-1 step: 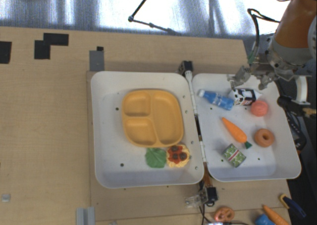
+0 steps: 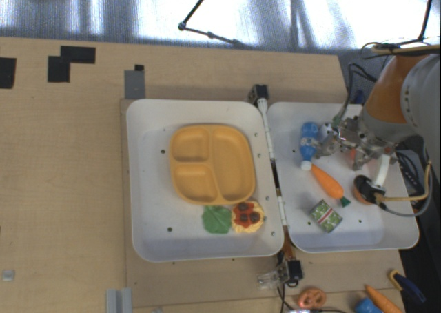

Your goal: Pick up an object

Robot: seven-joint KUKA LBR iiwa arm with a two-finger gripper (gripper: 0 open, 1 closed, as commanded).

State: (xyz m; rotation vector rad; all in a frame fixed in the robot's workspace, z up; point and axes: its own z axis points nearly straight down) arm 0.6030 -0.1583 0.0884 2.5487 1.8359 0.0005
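We find the claw [image 2: 342, 140] low in the right bin [image 2: 296, 236]; we cannot tell its state. The carrot [image 2: 326, 182] lies just below it, the blue bottle [image 2: 308, 140] just left.

No text, label, brand, number or sign is showing clearly enough to read. The small green-and-white box [image 2: 324, 215] lying in the right bin [image 2: 393, 236] is carrying printed patches of red and white, but they are blurring into shapes too small to make out as letters.
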